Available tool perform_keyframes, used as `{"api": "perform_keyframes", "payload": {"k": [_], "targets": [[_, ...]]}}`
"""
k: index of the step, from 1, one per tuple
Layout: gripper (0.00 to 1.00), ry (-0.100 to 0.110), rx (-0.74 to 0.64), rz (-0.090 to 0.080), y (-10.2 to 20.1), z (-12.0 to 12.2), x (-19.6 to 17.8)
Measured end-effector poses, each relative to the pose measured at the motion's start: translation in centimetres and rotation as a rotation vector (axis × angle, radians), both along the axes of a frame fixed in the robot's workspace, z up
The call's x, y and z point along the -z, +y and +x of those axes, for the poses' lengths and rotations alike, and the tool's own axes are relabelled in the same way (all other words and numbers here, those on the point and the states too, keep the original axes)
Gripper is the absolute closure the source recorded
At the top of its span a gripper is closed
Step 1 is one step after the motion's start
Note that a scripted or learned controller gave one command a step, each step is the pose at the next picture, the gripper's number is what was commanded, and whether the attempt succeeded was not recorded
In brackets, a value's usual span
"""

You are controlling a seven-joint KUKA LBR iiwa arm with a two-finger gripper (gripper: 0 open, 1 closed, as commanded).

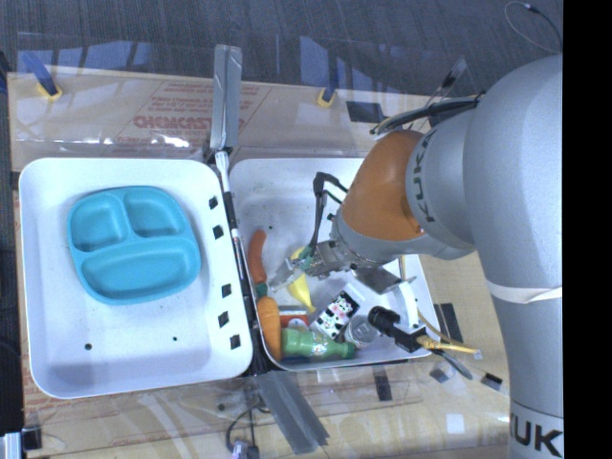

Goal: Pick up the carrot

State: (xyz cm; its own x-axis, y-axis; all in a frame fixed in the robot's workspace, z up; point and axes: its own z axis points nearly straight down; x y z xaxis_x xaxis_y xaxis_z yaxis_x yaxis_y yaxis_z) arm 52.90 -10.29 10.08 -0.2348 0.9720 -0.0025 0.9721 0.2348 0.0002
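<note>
The carrot (269,321) is a short bright orange piece lying along the left wall of the right bin (277,185), near its front corner. My gripper (290,273) hangs low over the middle of that bin, just above and to the right of the carrot, close to a yellow piece (300,291). Nothing orange shows at the gripper's tip. The arm's orange band and grey body cover the right part of the bin.
A reddish sausage-shaped toy (257,255) lies beyond the carrot by the same wall. A green bottle (316,345) and a black-and-white patterned object (335,316) crowd the front. The left bin (57,352) holds a blue divided plate (134,242).
</note>
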Motion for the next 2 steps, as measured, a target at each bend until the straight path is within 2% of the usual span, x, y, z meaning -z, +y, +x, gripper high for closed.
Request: {"api": "perform_keyframes", "payload": {"k": [1,2], "targets": [[0.0,-0.033,0.009,-0.009,0.16,-4.28,0.06],[0.0,-0.033,0.026,-0.009,0.15,-4.35,0.13]]}}
